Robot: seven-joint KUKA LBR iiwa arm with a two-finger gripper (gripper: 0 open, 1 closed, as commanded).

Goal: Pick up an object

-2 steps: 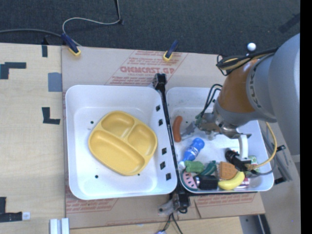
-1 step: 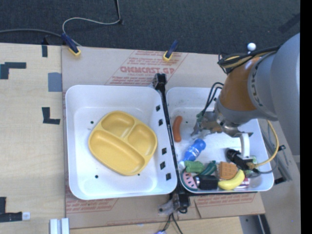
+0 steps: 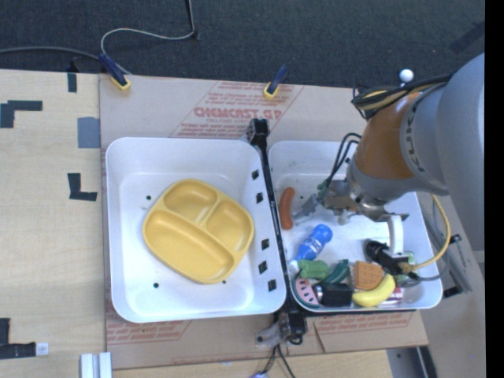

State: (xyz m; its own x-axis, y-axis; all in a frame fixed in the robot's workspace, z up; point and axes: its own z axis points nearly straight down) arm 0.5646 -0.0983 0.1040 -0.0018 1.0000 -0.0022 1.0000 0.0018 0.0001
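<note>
In the camera view the gripper (image 3: 315,203) reached down into the right bin (image 3: 421,211) from the right, its tip just beside a small orange-red sausage-shaped toy (image 3: 287,208) lying against that bin's left wall, with a blue bottle (image 3: 313,242) a little nearer; whether its jaws stood wide or narrow I could not tell, since the wrist hid them. The toy looked light, smooth and probably slippery plastic, so a hold across its narrow middle seemed the safest.
</note>
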